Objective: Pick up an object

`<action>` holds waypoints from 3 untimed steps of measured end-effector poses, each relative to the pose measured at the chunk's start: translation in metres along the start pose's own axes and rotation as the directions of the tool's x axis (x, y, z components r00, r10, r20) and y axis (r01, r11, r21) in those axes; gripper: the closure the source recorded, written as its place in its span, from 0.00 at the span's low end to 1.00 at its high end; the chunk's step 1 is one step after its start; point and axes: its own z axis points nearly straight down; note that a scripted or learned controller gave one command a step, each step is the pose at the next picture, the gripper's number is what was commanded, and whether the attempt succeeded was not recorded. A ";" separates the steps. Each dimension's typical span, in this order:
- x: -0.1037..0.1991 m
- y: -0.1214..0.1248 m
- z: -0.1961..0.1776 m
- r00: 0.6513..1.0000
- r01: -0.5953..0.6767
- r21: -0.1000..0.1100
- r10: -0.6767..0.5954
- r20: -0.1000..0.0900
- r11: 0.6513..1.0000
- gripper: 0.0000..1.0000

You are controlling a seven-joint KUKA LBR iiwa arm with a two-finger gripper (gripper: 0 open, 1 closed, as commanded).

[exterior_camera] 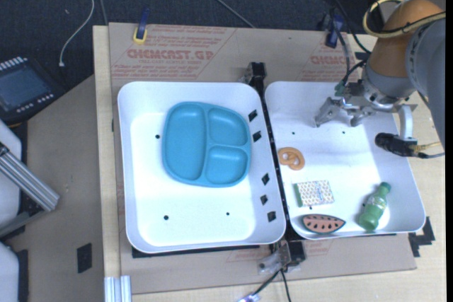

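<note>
- The watermelon slice (323,224) lies nearest, just beside the front wall of the right bin (347,155). I think a finger can strike this wall before it gets under the slice.
- The green bottle (373,207) lies in the front right corner. It is round, so it may roll or slip out when squeezed.
- The patterned square pad (313,192) lies flat between the slice and the pretzel. The jaws may slide over it without a grip.
- The pretzel (291,158) lies close to the wall between the bins, where a row of black clips (265,180) could block one finger.
- The jaws hang over the far part of the right bin, spread open with nothing between them. All four things are well apart from them, so closing here catches nothing.
- The blue divided plate (207,143) in the left bin (141,187) is not in the way.
</note>
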 end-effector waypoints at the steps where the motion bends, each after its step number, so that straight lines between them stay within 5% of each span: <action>1: 0.000 0.003 -0.016 1.000 0.001 -0.009 -0.001 0.002 1.000 1.00; 3: 0.012 0.004 -0.133 1.000 0.000 -0.016 0.000 0.004 1.000 1.00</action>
